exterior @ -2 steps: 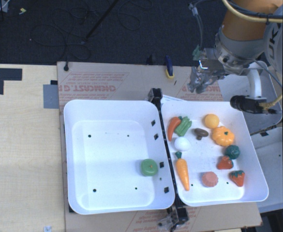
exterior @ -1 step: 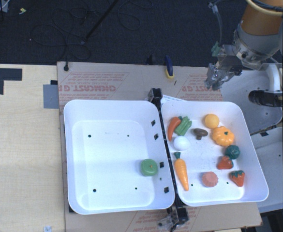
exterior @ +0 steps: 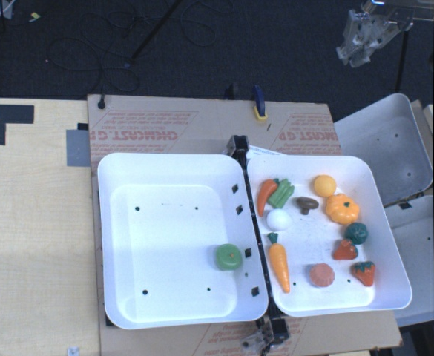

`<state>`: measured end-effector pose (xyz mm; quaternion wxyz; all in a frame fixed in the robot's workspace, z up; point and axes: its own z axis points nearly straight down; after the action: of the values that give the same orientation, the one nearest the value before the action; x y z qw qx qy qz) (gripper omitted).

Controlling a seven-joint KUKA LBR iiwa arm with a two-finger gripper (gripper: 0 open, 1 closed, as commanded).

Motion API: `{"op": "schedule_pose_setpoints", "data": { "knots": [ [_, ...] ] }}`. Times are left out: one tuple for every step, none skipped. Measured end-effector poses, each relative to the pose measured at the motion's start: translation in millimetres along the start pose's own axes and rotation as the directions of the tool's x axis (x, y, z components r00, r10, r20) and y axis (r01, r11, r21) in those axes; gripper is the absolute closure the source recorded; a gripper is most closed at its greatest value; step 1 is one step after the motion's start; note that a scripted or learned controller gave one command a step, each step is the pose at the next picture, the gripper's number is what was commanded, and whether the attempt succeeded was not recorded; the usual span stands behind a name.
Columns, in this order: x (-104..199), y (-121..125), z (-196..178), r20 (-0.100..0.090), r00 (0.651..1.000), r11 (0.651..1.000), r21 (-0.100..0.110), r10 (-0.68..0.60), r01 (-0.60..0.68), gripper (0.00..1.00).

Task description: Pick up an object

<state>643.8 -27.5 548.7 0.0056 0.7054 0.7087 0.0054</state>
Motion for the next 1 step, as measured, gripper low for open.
{"op": "schedule_pose_setpoints", "data": {
  "knots": [
    [-68.0,-0.5,11.8,0.002,1.000,1.000,0.018,0.009,-0.009,1.00]
  ]
}}
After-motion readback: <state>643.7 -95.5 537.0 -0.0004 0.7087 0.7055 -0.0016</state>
